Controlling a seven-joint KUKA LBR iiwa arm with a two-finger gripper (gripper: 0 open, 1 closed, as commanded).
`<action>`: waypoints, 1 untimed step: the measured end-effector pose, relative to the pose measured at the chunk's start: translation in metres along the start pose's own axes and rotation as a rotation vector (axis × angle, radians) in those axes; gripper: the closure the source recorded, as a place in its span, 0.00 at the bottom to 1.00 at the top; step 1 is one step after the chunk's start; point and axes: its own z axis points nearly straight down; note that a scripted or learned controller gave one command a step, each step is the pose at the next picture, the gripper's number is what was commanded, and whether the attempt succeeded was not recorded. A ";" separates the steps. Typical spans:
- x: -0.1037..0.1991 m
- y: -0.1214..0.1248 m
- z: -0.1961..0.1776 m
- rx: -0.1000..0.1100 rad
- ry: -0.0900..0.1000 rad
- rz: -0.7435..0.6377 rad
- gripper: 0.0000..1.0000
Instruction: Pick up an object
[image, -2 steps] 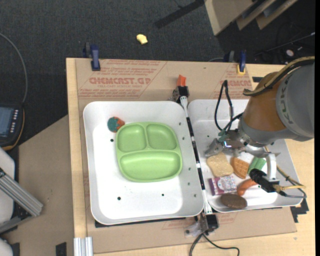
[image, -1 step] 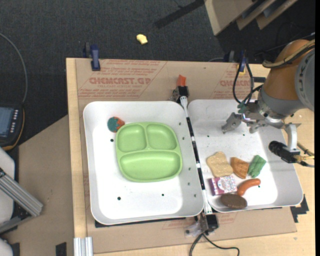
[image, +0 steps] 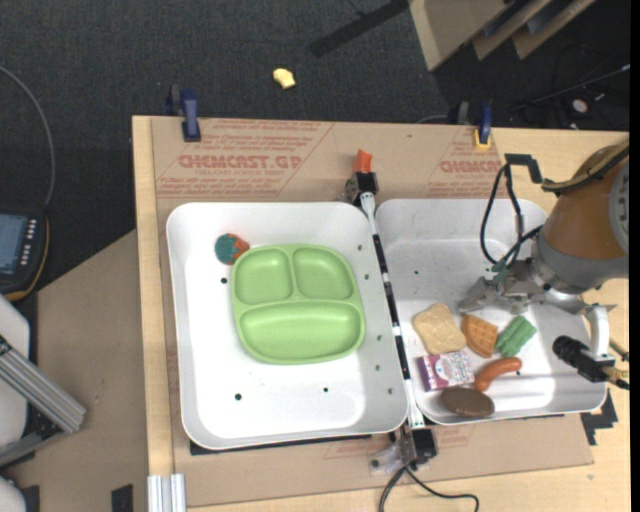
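The right bin (image: 440, 235) holds several food toys near its front. Among them are a tan cracker (image: 437, 327), an orange waffle piece (image: 480, 335), a green pickle (image: 515, 335), a red sausage (image: 497, 371), a purple packet (image: 445, 370) and a brown oval (image: 467, 402). My gripper (image: 482, 297) hangs low inside this bin, just behind the waffle piece and the pickle. Nothing shows as lifted from the bin floor. The grey and orange wrist (image: 585, 235) reaches in from the right and hides the bin's far right part.
The left bin (image: 200, 380) holds a green divided plate (image: 296, 302) and a small round teal-and-orange toy (image: 231, 247) at its back left. A black cable (image: 492, 215) loops over the right bin's back. A divider rail (image: 385, 290) separates the bins.
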 end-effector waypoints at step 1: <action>-0.023 -0.080 -0.002 0.000 0.000 0.001 0.00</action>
